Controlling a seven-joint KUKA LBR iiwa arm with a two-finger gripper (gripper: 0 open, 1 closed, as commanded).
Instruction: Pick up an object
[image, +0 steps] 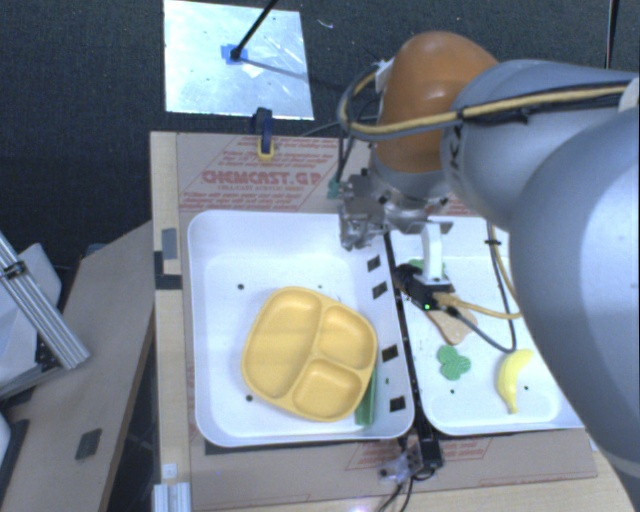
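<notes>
green thing half under yellow tray

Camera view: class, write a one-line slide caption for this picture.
Grey KUKA arm reaches over two white bins; yellow divided plastic tray lies in the left bin, yellow banana toy and small green piece in the right.

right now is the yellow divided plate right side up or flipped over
Right side up: the plate lies flat in the left bin, its three hollow compartments facing up, with nothing in them.

A dark carpet-like floor surrounds the worktop, which is covered with brown cardboard. A shiny metal sheet lies behind it.
</notes>
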